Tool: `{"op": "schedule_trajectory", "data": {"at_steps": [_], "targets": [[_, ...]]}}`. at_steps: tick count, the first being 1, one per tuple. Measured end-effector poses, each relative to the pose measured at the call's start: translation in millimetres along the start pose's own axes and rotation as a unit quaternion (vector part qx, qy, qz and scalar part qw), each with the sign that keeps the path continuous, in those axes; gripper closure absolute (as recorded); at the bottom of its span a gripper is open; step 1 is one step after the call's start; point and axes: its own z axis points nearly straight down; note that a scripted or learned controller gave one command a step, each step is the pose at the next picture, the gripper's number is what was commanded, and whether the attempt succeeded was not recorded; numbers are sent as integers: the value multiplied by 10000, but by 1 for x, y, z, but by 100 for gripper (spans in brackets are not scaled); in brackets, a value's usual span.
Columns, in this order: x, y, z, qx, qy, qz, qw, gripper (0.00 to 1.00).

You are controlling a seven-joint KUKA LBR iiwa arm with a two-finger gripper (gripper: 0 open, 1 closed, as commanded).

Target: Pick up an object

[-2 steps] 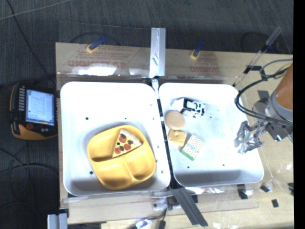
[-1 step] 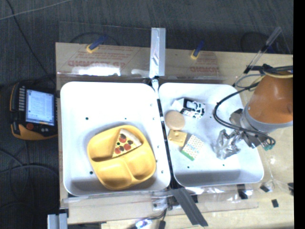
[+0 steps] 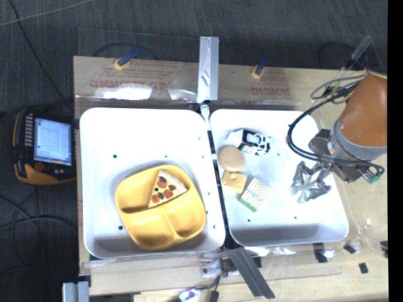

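Observation:
My gripper [image 3: 310,184] hangs over the right side of the right bin [image 3: 283,228], with bare bin floor beneath it and nothing seen between its fingers. To its left lie a round tan wooden piece [image 3: 231,157], a small tan block [image 3: 234,180], a pale green and white patterned block [image 3: 254,193] and a black and white object [image 3: 255,141]. The nearest of these, the patterned block, is well apart from the gripper.
The left bin [image 3: 101,143] holds a yellow divided plate [image 3: 160,207] with a toy pizza slice [image 3: 167,188] in it. A metal divider [image 3: 208,68] stands between the bins at the back. A handheld pendant [image 3: 44,146] sits left of the bench.

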Motion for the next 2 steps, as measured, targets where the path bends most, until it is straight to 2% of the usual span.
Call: {"op": "schedule_trajectory", "data": {"at_steps": [1,2], "targets": [[0,3,-4,-4,0,-1559,9878,100],[-15,43,98,5,12,-111,9999,100]]}}
